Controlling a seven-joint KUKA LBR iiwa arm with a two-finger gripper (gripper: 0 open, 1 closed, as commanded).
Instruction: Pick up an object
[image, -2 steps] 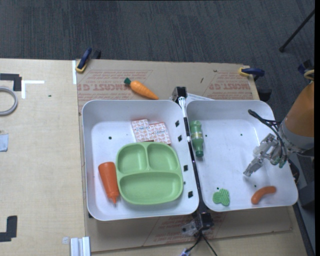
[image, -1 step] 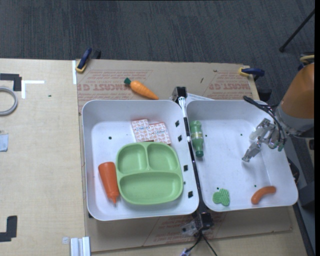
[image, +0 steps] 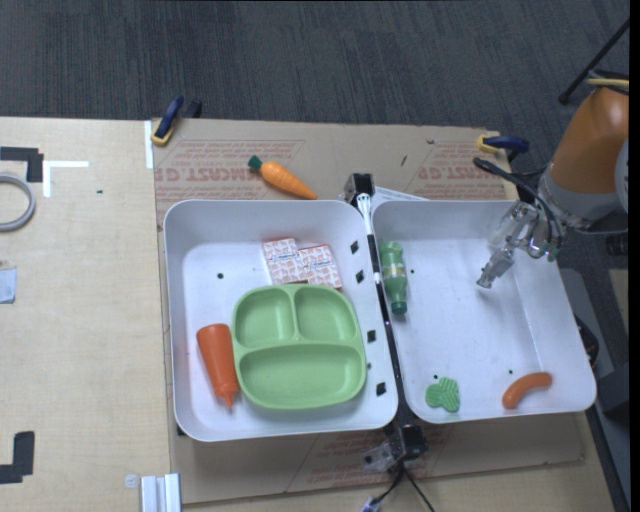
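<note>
- Overhead, the gripper hangs above the right bin, toward its far right corner; the fingers look nearly closed with nothing between them.
- Right bin: a green bottle lies along the left wall, a green leafy toy and an orange sausage sit by the near edge.
- Left bin: a green divided plate, an orange carrot at its left, a red-patterned packet behind.
- Another carrot rests on the counter beyond the bins.

Arm cut off at right edge; box print unreadable.
</note>
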